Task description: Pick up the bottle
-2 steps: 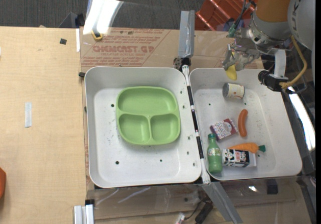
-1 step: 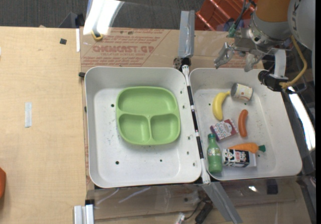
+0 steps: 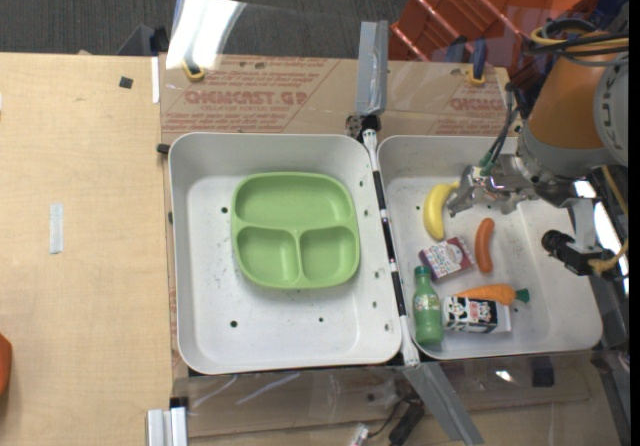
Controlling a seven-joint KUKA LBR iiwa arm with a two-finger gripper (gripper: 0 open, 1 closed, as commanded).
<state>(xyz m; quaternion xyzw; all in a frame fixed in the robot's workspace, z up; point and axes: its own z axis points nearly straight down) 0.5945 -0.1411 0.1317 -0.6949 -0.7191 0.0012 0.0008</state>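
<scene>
The green bottle (image 3: 427,308) lies against the left wall of the right bin (image 3: 560,339), near its front, cap pointing toward the back. My gripper (image 3: 474,190) hangs over the back half of that bin, just right of a banana, well behind the bottle. Nothing shows between its fingers.
In the right bin lie a yellow banana (image 3: 435,211), an orange sausage (image 3: 485,244), a small purple carton (image 3: 446,258), a carrot (image 3: 492,294) and a milk carton (image 3: 476,314) beside the bottle. The left bin (image 3: 200,314) holds a green divided plate (image 3: 296,229).
</scene>
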